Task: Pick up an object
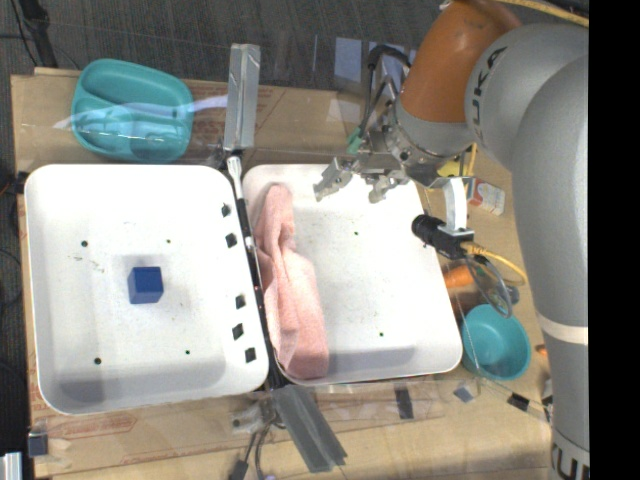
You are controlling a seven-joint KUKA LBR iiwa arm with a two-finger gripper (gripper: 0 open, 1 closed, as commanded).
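In the left bin (60, 268), a little left of its middle, a small blue cube (146, 284) is being carried on the white floor, well apart from every wall. In the right bin (400, 298), a pink cloth (290, 288) is being draped lengthwise along the left wall, bunched into a long roll that is running from near the far edge down to the near corner, just beside the divider where the two bins are meeting. Nothing is being pinched by the pincer (358, 180); it is being held above the far edge of the right bin, its two metal fingers being kept spread apart, with bare white floor showing beneath them. The pincer is being kept well apart from the cube and near the upper end of the cloth without touching it. The grey arm (540, 138) with its orange band is being reached in from the right above the bin's far right corner. On the tabletop (300, 118) beyond the left bin, a teal plastic container (130, 108) is being rested, and near the right bin's near right corner a teal bowl (497, 343) is being rested beside some orange and black items too small to be told apart.
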